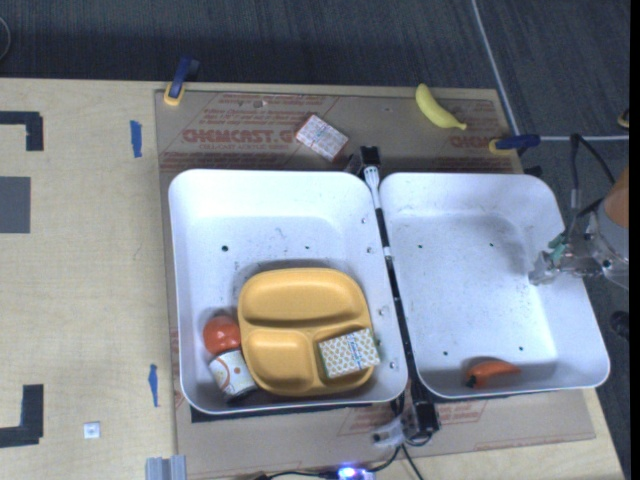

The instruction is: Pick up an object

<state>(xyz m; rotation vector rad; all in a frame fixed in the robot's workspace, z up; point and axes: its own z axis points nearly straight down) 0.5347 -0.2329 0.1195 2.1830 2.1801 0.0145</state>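
Gripper [553, 260] at right bin's [450, 208] right rim, finger state unclear, orange object [490, 372] well below it, apart, near front wall

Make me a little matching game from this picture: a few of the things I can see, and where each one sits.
Things:
1. yellow divided plastic tray
2. small orange carrot-shaped toy
3. yellow banana
4. patterned little box

Places:
A. on the brown board behind the bins
B. in the left white bin
C. on the yellow tray's lower right compartment
D. near the front wall of the right white bin

Pairs: 1-B, 2-D, 3-A, 4-C
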